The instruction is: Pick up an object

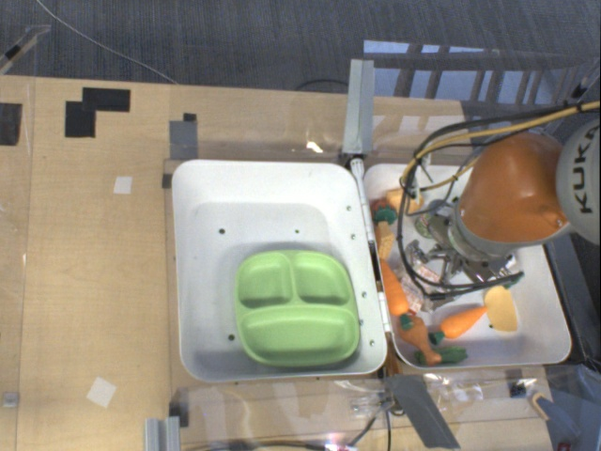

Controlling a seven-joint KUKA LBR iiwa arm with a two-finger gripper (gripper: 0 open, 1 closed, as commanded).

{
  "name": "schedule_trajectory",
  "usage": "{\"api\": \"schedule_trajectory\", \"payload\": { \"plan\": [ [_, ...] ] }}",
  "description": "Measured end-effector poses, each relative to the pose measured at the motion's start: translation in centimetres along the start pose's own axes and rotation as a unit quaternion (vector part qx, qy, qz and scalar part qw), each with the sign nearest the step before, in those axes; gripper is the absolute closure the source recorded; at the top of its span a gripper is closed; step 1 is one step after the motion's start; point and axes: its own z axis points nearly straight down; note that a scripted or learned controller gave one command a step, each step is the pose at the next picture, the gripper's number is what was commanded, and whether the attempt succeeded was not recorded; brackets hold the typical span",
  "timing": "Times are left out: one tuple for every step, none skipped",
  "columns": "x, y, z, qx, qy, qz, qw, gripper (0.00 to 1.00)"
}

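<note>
White plastic bins side by side on the tan worktop. In the left bin, a green divided tray, lying flat and well apart from the arm. In the right bin, toy carrots and a pale yellow piece, crowded beside the centre wall. Gripper low among them under the orange band, likely placed for a grasp; fingers hidden by cables, cannot tell. Partial black lettering on the grey arm, perhaps "KU".
</note>
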Motion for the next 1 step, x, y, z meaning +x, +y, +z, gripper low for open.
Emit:
{"api": "schedule_trajectory", "payload": {
  "plan": [
    [-6.41,-3.36,-9.00,-0.006,0.009,0.029,0.9995,1.00]
  ]
}}
